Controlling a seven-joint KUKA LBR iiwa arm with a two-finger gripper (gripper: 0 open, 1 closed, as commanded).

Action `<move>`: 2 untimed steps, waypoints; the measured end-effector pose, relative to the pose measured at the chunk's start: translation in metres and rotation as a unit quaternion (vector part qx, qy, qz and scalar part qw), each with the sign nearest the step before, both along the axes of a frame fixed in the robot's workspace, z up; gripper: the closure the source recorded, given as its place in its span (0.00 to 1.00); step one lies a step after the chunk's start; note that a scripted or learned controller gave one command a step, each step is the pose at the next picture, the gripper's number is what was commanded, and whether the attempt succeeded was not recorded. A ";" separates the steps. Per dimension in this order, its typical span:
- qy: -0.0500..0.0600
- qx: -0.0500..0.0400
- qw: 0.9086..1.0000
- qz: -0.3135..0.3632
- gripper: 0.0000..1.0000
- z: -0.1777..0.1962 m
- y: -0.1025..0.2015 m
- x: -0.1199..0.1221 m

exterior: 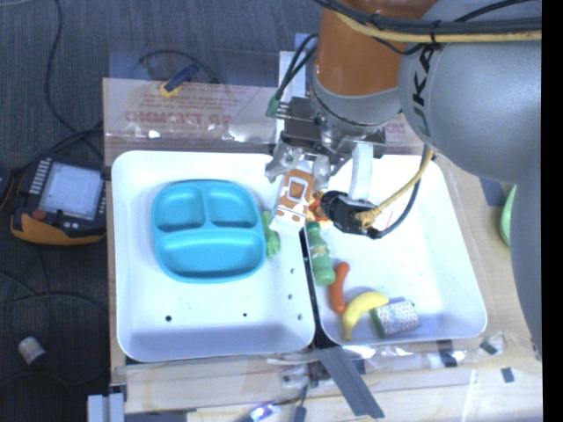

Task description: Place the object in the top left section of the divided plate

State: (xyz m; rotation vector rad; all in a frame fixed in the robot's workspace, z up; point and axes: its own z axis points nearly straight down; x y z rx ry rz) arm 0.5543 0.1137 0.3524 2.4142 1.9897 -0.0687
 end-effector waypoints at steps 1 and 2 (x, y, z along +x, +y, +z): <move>0.000 0.000 1.000 0.000 0.00 0.000 0.000 0.000; 0.001 -0.002 1.000 0.000 1.00 0.008 -0.001 0.000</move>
